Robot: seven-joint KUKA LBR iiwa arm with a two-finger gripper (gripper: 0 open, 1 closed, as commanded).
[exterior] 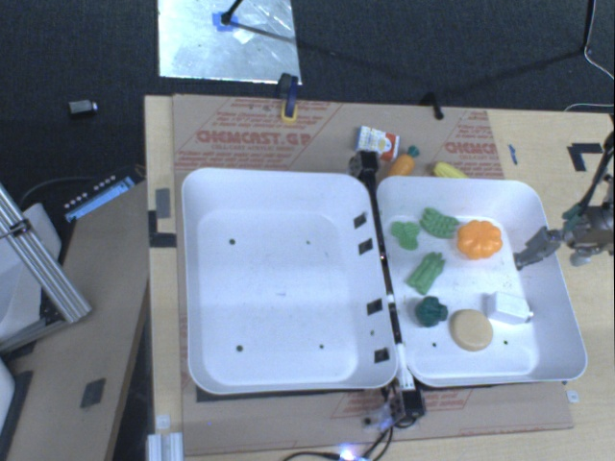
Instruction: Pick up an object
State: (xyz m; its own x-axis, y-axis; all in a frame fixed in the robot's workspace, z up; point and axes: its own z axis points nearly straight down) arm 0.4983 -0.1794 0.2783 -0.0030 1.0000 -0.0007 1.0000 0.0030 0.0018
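Risk is being carried mainly by the crowding in the right bin (557, 353), where seven small things are lying close together. The gripper (534, 248) is being held at that bin's right rim; nothing is seen between its fingers, and whether they are spread or closed cannot be told. A descent made slightly off could be nudging a neighbour instead of closing on a target, and round or flat pieces would probably be slipping out.

Candidates are being counted as follows: one orange pumpkin (479, 238), one tan disc (472, 329), one white block (506, 307) nearest the gripper, and four green pieces, namely two at the top (438, 223) (405, 235), one long one (426, 272) and one dark one (430, 310). Two bins are being counted; the left bin (279, 277) is holding no objects.
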